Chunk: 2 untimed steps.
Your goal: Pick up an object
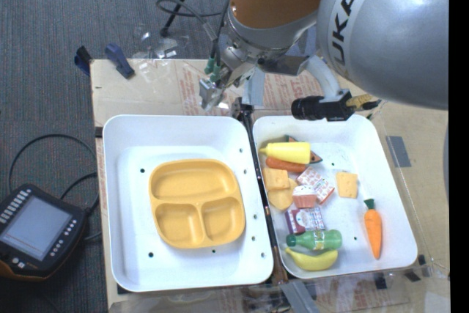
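Arm [366, 4] raised above bins' far edge. Left bin [124, 150]: yellow divided tray [196, 203]. Right bin [396, 231]: toy foods, including corn [288, 152], carrot [373, 228], banana [313, 258]. Gripper [211, 91] near far rim; finger state cannot be told.

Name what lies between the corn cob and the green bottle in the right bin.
In the camera view, crackers and small red-and-white packets lie between the corn cob and the green bottle.

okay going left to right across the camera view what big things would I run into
Handheld control pendant on the floor → left white bin → yellow divided tray inside it → right white bin → orange toy carrot near that bin's right side.
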Each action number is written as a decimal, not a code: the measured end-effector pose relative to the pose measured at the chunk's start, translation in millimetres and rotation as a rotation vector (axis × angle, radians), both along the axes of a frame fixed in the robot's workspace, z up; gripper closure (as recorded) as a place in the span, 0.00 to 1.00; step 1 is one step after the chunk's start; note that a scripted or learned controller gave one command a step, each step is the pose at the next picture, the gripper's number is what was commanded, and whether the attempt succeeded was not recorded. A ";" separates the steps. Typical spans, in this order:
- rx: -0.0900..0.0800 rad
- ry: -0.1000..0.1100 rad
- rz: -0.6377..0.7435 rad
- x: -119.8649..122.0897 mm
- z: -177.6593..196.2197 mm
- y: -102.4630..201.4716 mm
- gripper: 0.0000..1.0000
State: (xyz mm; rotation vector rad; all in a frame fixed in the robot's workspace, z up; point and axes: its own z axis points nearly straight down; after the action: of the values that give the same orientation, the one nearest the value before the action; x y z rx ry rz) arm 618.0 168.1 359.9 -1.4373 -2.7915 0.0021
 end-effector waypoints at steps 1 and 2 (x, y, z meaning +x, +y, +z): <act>0.000 -0.003 0.060 -1.1 5.2 8.7 1.00; 0.000 -0.001 0.042 21.0 13.3 2.7 1.00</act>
State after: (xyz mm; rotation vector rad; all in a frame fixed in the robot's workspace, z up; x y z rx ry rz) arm 639.0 170.8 373.2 -1.3793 -2.8215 0.0021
